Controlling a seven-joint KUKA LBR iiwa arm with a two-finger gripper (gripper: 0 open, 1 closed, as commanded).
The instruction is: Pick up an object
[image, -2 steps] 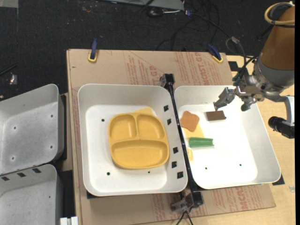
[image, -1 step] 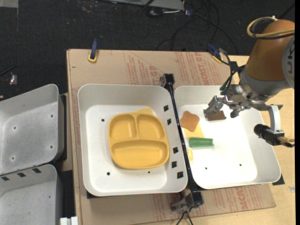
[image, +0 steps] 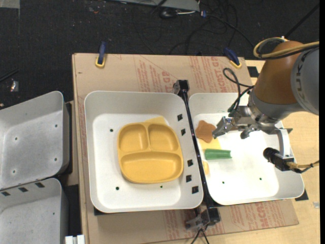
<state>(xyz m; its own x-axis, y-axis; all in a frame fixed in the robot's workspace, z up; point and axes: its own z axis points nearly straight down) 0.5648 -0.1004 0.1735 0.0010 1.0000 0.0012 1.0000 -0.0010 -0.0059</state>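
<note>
We see the metal claw [image: 234, 129] spread wide, holding nothing; just left, a flat brown piece [image: 205, 130]; below-left, a green block [image: 218, 154]

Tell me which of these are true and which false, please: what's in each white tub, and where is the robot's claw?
1. The yellow divided tray lies in the left bin. True.
2. The green block sits on the yellow divided tray. False: it lies in the right bin, near the divider.
3. The gripper is over the right bin. True.
4. The brown piece lies in the left bin. False: it lies in the right bin, above the green block in the picture.
5. The gripper has the green block between its fingers. False: the block lies on the bin floor, apart from it.
</note>
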